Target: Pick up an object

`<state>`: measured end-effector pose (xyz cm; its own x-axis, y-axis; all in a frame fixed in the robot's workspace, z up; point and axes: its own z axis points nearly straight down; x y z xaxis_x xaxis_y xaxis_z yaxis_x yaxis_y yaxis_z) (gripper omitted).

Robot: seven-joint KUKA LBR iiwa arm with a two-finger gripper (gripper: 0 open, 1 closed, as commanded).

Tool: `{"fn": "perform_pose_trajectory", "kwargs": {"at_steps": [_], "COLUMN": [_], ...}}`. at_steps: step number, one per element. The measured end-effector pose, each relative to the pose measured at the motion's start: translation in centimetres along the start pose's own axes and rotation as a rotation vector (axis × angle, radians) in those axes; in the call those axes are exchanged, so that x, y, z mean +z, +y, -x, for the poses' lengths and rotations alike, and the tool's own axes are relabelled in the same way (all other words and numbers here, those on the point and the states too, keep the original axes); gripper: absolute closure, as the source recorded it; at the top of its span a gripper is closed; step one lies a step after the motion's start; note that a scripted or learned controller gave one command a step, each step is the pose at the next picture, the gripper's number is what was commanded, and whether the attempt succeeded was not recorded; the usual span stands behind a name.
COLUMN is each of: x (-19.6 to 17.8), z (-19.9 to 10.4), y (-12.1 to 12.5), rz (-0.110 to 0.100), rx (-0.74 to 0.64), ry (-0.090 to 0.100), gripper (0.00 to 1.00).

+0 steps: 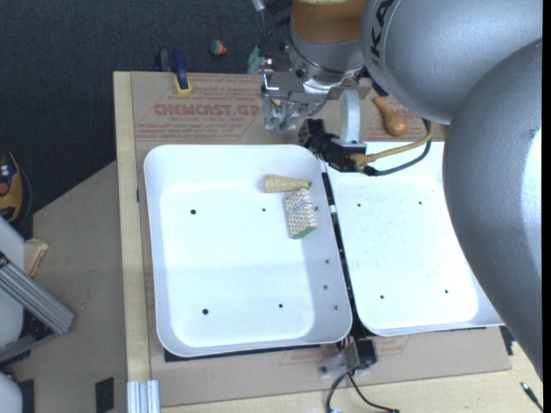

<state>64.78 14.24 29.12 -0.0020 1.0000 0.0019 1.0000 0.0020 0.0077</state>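
Note:
Two objects lie in the left bin (181,231), near its far right corner. One is a tan, cone-shaped piece (286,183) lying on its side. Just below it, touching or nearly touching, rests a green-and-white patterned piece (300,212). My gripper (277,110) hangs from the orange-banded wrist over the cardboard just beyond the left bin's far rim, above and slightly left of both objects. I see nothing held in it.
The right bin (405,265) sits beside the left one, with the grey arm (482,101) covering its right part. A black cable and connector (343,154) hang over the bins' shared far corner. A blue clamp (181,72) and a brown wooden piece (392,117) lie on the board behind.

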Motion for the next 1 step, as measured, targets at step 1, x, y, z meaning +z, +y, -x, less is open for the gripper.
{"fn": "perform_pose_trajectory", "kwargs": {"at_steps": [1], "x": [1.22], "z": [2.52], "y": [-5.32], "rz": [-0.014], "rx": [0.005], "ry": [-0.003], "gripper": [1.00]}}
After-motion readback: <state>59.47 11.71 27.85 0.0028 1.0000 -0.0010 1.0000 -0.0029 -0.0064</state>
